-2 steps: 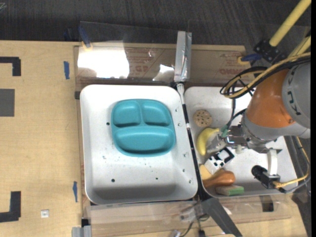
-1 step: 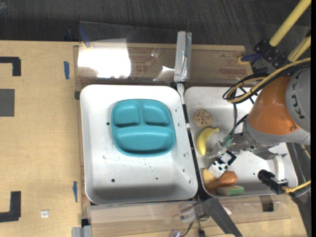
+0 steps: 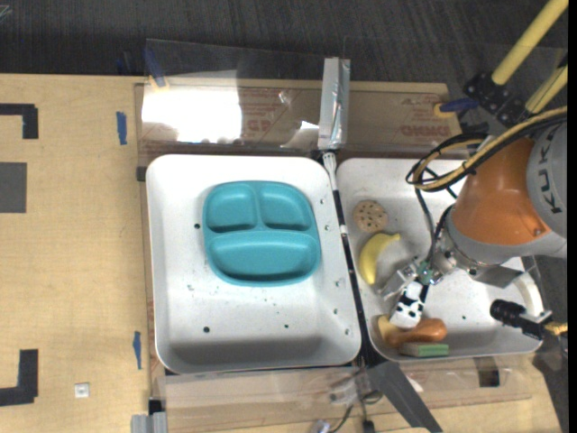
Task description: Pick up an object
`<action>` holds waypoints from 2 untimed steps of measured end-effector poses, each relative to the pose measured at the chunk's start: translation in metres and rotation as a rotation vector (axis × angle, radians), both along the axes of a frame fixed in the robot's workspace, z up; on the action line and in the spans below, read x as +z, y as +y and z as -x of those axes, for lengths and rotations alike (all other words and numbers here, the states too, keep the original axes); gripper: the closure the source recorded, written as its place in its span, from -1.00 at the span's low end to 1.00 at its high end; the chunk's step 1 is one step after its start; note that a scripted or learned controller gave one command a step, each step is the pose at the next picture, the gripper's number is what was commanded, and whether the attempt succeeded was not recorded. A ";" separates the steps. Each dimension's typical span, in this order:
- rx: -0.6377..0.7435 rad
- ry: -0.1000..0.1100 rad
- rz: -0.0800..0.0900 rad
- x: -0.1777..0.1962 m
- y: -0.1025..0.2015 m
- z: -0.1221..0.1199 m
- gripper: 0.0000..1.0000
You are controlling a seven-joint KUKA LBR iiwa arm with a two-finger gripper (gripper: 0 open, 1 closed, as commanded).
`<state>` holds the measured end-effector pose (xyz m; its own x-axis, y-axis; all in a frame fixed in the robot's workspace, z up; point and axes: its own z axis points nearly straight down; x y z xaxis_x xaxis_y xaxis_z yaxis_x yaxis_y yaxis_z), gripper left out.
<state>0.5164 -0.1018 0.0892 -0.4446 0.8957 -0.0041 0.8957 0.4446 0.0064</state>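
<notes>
I see the arm reaching down from the right into the right bin, gripper low beside the banana, above a black-and-white toy.

Tan bench, two white bins: left bin, right bin

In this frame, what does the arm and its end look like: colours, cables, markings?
The arm is grey with a broad orange band above the wrist. Dark lettering "KU" shows on the grey shell. Black and yellow cables loop beside the band. The gripper is small, metallic grey and black.
</notes>
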 end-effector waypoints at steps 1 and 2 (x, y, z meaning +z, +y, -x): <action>-0.226 -0.001 -0.001 -0.001 0.004 -0.063 -1.00; -0.347 0.002 -0.003 -0.001 -0.008 0.010 -1.00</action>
